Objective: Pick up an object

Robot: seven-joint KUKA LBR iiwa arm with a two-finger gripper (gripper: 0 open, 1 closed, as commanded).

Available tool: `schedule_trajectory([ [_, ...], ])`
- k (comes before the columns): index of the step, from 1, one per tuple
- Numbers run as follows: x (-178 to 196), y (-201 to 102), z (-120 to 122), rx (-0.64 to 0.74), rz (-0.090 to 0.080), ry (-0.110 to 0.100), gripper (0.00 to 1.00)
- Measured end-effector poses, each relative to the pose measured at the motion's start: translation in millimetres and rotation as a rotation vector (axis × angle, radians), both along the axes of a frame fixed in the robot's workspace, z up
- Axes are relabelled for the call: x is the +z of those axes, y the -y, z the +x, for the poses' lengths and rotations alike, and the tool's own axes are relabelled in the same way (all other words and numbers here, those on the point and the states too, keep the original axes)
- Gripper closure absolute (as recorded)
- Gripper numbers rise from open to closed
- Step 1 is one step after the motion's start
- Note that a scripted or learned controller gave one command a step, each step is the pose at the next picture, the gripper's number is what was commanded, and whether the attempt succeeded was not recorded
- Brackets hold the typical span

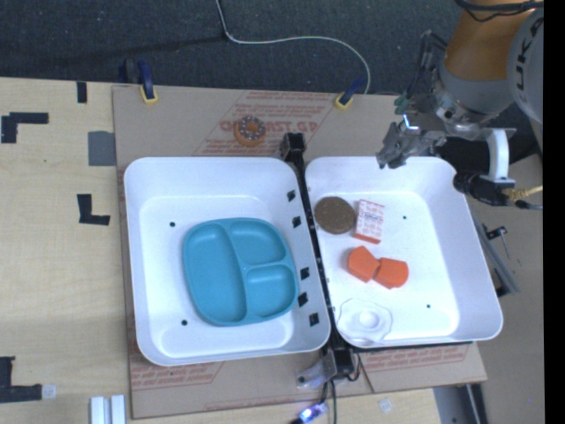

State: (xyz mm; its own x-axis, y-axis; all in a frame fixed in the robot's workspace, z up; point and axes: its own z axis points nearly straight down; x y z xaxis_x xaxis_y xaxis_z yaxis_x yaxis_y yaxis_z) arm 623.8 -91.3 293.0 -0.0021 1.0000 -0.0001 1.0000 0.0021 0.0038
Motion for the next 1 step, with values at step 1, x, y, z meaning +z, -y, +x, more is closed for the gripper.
schedule_trajectory([
  [1,-9.6,-51.7,11.3,0.003,0.000,-0.005,1.00],
])
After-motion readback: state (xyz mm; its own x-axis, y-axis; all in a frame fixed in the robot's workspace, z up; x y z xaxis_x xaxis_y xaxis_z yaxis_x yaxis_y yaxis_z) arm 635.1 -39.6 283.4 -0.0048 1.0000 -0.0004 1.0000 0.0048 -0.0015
